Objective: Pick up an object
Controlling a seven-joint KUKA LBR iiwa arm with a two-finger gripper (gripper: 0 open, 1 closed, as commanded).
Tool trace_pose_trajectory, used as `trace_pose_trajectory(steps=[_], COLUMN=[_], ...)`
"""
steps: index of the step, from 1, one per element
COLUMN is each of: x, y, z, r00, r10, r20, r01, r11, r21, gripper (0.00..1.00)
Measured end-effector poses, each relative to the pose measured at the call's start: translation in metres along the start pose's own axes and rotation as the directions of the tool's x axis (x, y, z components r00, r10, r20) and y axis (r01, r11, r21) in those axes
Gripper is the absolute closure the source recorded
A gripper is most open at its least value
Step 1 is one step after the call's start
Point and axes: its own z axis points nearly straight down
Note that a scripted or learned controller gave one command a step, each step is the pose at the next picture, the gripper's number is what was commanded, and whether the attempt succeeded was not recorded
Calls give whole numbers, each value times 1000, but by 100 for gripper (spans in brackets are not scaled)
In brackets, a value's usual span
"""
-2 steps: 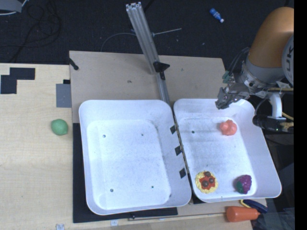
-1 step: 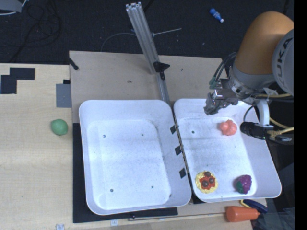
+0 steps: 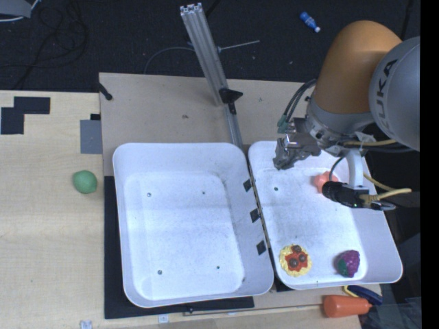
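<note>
White plastic lies under me: two shallow bins side by side on the bench, and my pincer (image 3: 287,157) hangs over the far left corner of the right bin (image 3: 312,214), close to the rim where the two bins meet. My fingers are dark and bunched together in the picture, and I cannot tell whether they are spread or pressed shut; nothing shows between them. My orange band (image 3: 351,67) bulks above the wrist, with cables looping off to the right.

The things I could pick up lie in the right bin. A small orange-pink piece (image 3: 322,180) sits just beside my wrist on its right, partly behind a black fitting (image 3: 341,193). At the near edge of the bin are a yellow round toy with red spots (image 3: 295,260) and, to its right, a purple bunch of grapes (image 3: 348,262); the two are near each other but apart, and both are well away from my pincer.

The left bin (image 3: 180,225) shows bare white floor. Out on the wooden bench (image 3: 41,204), left of that bin, rests a green ball (image 3: 85,181). An orange carrot-like toy (image 3: 346,306) lies outside the right bin, just past its near rim. A metal rail (image 3: 209,60) slants down from the far side toward the gap between the bins
</note>
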Motion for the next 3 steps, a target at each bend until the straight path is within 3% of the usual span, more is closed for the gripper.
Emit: trace_pose_trajectory(steps=[2, 3], x=[85, 83], y=[-43, -42], z=[16, 15], r00=[1000, 1000], r10=[0, 3], r20=[0, 1], r01=[0, -3], r11=[1000, 1000], r21=[2, 1], gripper=[100, 0])
